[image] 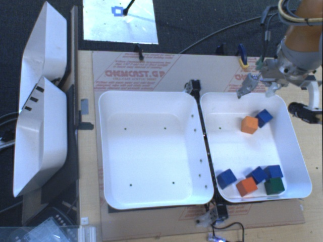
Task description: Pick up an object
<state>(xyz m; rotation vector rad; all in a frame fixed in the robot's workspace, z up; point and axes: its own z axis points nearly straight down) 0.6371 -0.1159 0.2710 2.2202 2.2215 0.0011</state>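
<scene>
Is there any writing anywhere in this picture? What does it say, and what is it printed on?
"CHEMCAST GP": large red letters on the clear sheet under the bins, behind the left bin; this reading is a best guess.
Smaller red lines above and below that word: too blurred to read.
More red print on the same sheet near the pincer: partly hidden, unreadable.
The blocks carry no text that I can make out.
</scene>
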